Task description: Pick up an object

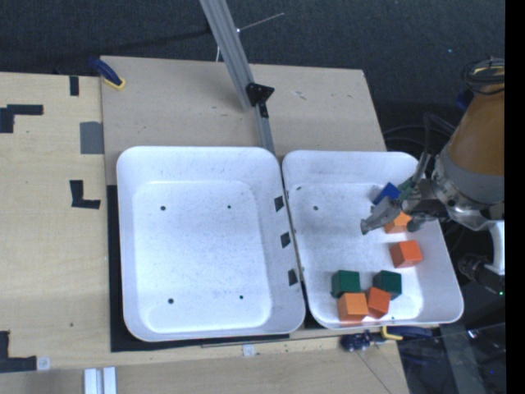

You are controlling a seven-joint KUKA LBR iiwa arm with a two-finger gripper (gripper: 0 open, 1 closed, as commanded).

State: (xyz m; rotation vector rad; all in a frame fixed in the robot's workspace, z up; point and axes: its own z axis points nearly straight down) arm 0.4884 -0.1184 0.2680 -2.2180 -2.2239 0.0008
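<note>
The gripper [379,222] hangs low over the right bin [328,175], reaching in from its right wall. Whether its jaws are wide or narrow cannot be told. An orange block [401,222] and a blue block [385,193] lie just beside it. Another orange block [406,254] sits nearer the bin's front, and two green blocks [345,281] with two orange ones [353,305] cluster at the front wall.

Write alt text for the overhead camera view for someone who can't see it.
A grey robot arm's claw reaches from the right into the right white bin, above an orange block beside a blue block. More orange and green blocks cluster near the bin's front edge.
</note>
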